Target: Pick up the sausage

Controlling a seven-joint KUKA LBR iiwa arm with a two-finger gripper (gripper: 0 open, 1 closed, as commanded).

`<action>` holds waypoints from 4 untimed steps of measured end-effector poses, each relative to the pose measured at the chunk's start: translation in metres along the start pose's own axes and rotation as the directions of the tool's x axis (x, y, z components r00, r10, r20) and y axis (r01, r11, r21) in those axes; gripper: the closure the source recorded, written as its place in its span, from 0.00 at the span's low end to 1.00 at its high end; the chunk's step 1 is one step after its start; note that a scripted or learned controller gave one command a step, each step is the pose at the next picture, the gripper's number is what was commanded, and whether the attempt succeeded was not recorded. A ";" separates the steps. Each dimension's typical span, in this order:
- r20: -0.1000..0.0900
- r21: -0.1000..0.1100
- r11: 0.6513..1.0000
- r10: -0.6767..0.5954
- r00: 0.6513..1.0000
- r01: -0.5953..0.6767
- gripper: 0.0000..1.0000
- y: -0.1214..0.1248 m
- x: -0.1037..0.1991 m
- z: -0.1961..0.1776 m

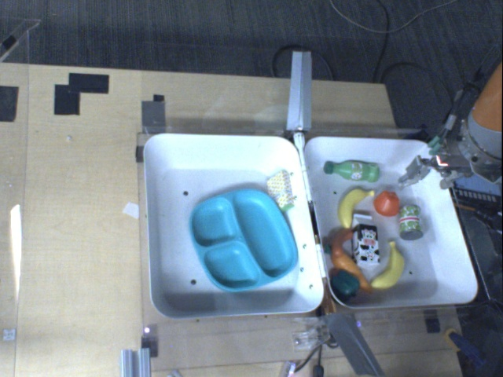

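Above the right bin's [464,285] far edge, the gripper [424,167] state is unclear; the sausage [341,251], wedged beside the milk carton [365,244] and banana [391,267], risks a mis-grasp.

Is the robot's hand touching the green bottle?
Apart. The camera view shows white bin floor between the hand and the bottle.

tray [244,238] in left bin [165,210] | bottle [351,170], bananas [352,205] in right bin [448,277]

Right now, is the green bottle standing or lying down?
Lying down: the green bottle rests on its side near the right bin's far wall, cap pointing left.
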State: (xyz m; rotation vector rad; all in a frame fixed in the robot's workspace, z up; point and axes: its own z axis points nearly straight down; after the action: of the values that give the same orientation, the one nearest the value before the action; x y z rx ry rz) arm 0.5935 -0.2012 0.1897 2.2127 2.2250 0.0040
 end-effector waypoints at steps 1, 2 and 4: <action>-0.001 -0.007 1.000 0.029 1.000 -0.029 0.00 0.001 -0.001 0.101; 0.001 -0.006 0.997 0.077 0.997 -0.077 0.00 -0.036 0.026 0.100; 0.004 -0.014 0.998 0.054 0.999 -0.054 1.00 -0.091 0.025 0.098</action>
State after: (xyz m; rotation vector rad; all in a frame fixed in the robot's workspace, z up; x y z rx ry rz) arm 0.5030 -0.1770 0.0911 2.2627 2.1554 0.0150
